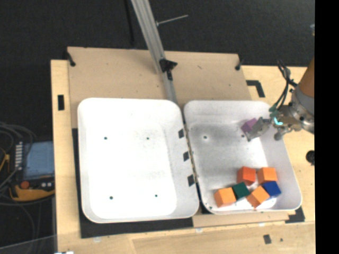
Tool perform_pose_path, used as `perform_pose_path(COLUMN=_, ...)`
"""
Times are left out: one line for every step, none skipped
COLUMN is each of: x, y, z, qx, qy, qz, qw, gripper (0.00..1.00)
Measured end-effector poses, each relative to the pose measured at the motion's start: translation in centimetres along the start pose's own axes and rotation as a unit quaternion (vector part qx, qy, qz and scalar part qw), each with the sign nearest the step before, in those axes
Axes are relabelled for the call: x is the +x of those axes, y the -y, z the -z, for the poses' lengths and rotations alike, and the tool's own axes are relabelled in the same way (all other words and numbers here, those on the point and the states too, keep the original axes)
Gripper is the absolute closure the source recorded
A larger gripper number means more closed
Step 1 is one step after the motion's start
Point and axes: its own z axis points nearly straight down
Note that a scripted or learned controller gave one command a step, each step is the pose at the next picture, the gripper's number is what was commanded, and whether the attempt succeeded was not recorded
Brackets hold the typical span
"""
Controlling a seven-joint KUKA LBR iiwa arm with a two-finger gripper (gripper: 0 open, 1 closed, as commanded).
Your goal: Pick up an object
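One tool (263, 127) over the right bin (222, 157) pinches a purple block (249, 125); six blocks (249, 188) lie at its near corner.

A pale wooden bench (143, 73) stands on dark carpet-like floor (63, 15), spreading left of and below the gripper, with small black brackets at its corners. A grey metal rail (151, 33) slants from the top edge down to the bench, well to the gripper's upper left. Far left of it, beyond the bench edge, lie black cables (10, 136) and a blue box (39, 159).
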Motion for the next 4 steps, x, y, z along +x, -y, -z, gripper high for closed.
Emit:
perform_pose_path(x=0.0, y=-0.1, z=0.3, qx=-0.002, qy=0.0, qz=0.0, qw=1.0, gripper=0.0)
perform_pose_path(x=-0.2, y=-0.6, z=-4.1, qx=0.0, qy=0.002, qz=-0.002, qw=1.0, gripper=0.0)
perform_pose_path(x=-0.4, y=-0.6, z=-10.4, qx=0.001, qy=0.001, qz=-0.003, qw=1.0, gripper=0.0)
perform_pose_path(x=-0.6, y=-0.7, z=-13.9, qx=-0.003, qy=0.003, qz=-0.003, qw=1.0, gripper=0.0)
